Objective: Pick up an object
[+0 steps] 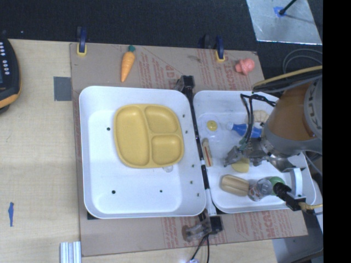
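We see the arm (293, 119) reaching in from the right over the right bin (219, 100), its gripper (240, 155) low among small things: a yellow piece (239, 166) just beneath it, a tan bread roll (234, 185), a blue item (239, 129) and a small yellow disc (211, 126). In the left bin (93, 147) lies a yellow divided plate (148, 135). On the cardboard behind the bins we find a toy carrot (127, 63) and a pink lump (245, 66).
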Robot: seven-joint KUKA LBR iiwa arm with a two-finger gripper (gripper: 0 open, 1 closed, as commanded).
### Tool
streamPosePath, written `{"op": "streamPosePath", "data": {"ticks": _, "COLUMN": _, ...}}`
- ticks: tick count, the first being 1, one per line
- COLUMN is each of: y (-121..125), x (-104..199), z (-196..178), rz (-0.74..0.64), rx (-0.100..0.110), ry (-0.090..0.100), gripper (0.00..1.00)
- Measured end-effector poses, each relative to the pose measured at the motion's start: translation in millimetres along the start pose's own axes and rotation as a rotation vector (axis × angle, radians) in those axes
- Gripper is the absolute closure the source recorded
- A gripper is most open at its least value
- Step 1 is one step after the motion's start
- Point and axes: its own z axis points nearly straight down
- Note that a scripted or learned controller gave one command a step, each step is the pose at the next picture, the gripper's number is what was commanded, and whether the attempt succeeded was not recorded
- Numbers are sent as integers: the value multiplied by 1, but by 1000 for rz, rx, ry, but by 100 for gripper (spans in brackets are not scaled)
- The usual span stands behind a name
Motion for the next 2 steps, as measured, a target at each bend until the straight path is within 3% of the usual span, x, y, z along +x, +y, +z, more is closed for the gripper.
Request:
{"op": "streamPosePath", "data": {"ticks": 1, "y": 0, "x": -1, "z": -10, "rz": -1, "rx": 1, "ry": 0, "gripper": 100}}
{"op": "streamPosePath", "data": {"ticks": 2, "y": 0, "x": -1, "z": -10, "rz": -1, "rx": 1, "ry": 0, "gripper": 0}}
